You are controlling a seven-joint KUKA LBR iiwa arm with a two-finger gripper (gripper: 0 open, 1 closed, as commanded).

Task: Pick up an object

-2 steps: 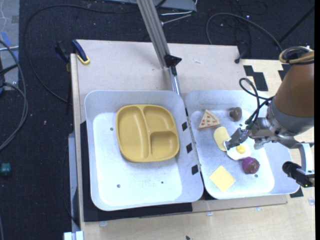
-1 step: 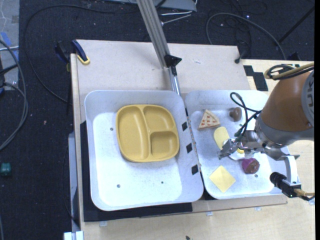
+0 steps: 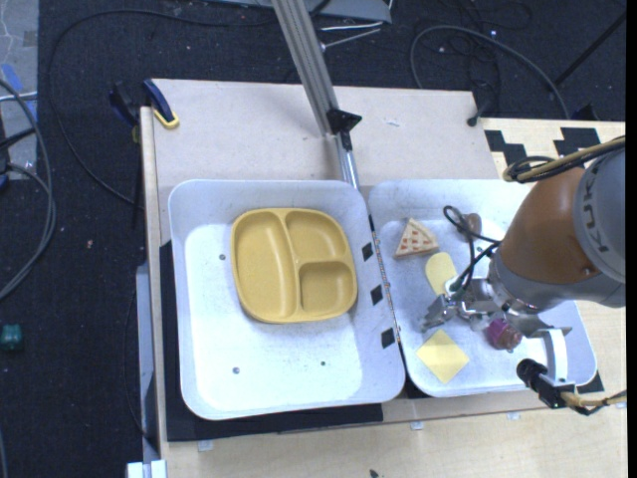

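1. The jaws of the gripper (image 3: pixel 436 316) stand slightly apart with nothing between them; check this yourself.
2. Find the yellow square block (image 3: pixel 442 356) just below the jaws, apart from them.
3. Find the pale yellow piece (image 3: pixel 440 271) just above the jaws.
4. Locate the pizza slice toy (image 3: pixel 414 238) farther above.
5. Note the yellow divided plate (image 3: pixel 294 265) in the left bin (image 3: pixel 199 366), well left of the jaws.

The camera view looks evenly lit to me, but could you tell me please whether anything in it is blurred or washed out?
In the camera view the light is soft and even, with faint shadows; the white plastic bins look slightly washed out, the yellow divided plastic tray is sharp, and the pincer is a little soft.
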